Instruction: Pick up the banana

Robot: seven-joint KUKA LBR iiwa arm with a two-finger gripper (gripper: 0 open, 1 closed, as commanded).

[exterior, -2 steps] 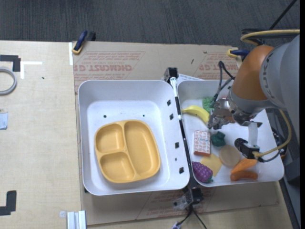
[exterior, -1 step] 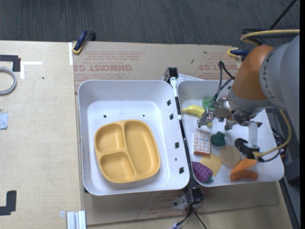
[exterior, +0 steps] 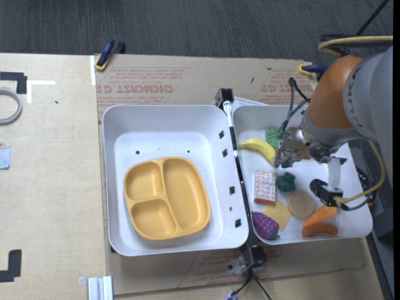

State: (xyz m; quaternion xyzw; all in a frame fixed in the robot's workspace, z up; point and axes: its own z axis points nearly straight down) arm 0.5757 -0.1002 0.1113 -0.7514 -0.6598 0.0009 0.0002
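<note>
Yellow banana (exterior: 258, 147), mustard-yellow tray (exterior: 166, 197), purple grapes (exterior: 265, 225), orange carrot (exterior: 319, 222)

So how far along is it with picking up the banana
Done: the arm has reached into the right bin, and its gripper is right at the banana's right end.
In hand: nothing clearly yet. The banana lies on the bin floor, and the view doesn't show whether it is gripped.
Left: securing a grip and lifting the banana off the floor.

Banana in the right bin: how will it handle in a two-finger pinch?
The banana looks like smooth moulded toy food, so probably stiff and light, possibly slippery. Its curve may make it pivot if pinched off-centre. It lies beside the gripper with green pieces close by, which may get nudged.
</note>
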